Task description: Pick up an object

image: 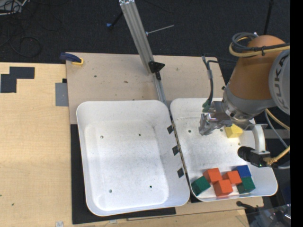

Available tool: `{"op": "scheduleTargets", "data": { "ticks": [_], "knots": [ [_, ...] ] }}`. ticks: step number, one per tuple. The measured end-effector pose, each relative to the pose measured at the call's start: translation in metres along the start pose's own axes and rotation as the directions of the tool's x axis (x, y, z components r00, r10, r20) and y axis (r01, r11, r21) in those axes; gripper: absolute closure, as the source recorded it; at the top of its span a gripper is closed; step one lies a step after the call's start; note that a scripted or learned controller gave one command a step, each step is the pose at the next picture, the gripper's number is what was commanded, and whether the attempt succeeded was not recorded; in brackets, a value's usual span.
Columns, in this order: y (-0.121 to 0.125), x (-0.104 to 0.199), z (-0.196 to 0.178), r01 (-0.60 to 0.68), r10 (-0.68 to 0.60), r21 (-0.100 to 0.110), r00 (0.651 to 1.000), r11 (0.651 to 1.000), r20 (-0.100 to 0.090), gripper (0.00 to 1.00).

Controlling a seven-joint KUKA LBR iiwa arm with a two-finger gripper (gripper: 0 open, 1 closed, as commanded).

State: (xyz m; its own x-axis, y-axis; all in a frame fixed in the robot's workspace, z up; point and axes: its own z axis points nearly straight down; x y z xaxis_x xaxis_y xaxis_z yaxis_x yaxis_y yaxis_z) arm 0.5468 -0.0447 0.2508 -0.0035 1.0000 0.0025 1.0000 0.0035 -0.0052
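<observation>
A pale wooden bench (33, 141) carries two shallow white bins side by side, with dark floor and loose cables beyond its far edge. A slanted aluminium rail (140, 39) rises from between the bins toward the far side, and a small blue and yellow clamp (72, 58) sits at the bench's far left corner.

The gripper (206, 126) hangs low over the far part of the right bin (189, 115). Whether its fingers are spread or pressed together cannot be told, and nothing shows between them.

A yellow block (233, 131) lies just right of the gripper. At the near right of the same bin, orange blocks (222, 181), two green blocks (200, 185) and a blue block (244, 170) huddle together. The left bin (123, 155) stands beside it.
</observation>
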Motion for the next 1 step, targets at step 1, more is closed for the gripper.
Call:
{"op": "scheduleTargets", "data": {
  "ticks": [1],
  "knots": [
    [-0.0028, 0.0554, -0.0035, 0.002, -0.002, -0.001, 1.0, 1.0, 0.0, 1.0]
  ]
}}
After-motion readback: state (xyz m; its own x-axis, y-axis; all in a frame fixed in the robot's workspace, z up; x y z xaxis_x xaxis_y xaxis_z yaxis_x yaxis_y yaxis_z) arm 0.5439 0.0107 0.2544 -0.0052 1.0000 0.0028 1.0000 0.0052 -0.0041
